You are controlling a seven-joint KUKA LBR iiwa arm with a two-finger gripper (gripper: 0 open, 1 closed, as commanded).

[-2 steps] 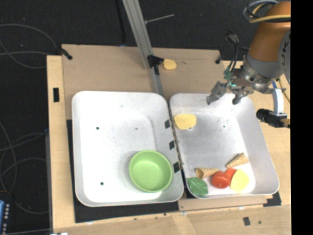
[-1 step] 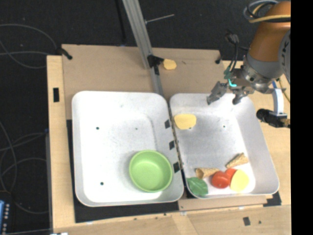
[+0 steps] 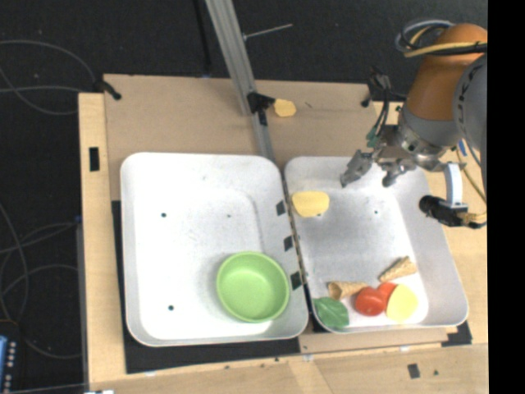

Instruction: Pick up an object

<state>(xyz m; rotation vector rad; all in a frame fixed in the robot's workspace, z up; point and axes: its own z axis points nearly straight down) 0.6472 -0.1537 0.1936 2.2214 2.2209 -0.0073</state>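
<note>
My gripper (image 3: pixel 371 176) hangs over the far edge of the right bin (image 3: pixel 426 236), its two fingers spread open with nothing between them. A pale yellow block (image 3: pixel 310 203) lies at the bin's far left, to the left of the gripper. Along the bin's near edge sit a green leaf-like piece (image 3: pixel 331 311), a red tomato-like object (image 3: pixel 370 300), a yellow round object (image 3: pixel 402 303) and two tan cone-shaped pieces (image 3: pixel 396 269) (image 3: pixel 344 288). A green bowl (image 3: pixel 252 286) rests in the left bin (image 3: pixel 164 220).
A slanted metal post (image 3: pixel 234 56) rises behind the bins, near their divide. A small yellow item (image 3: pixel 285 107) lies on the bench behind the bins. The wooden bench (image 3: pixel 172 113) surrounds both bins.
</note>
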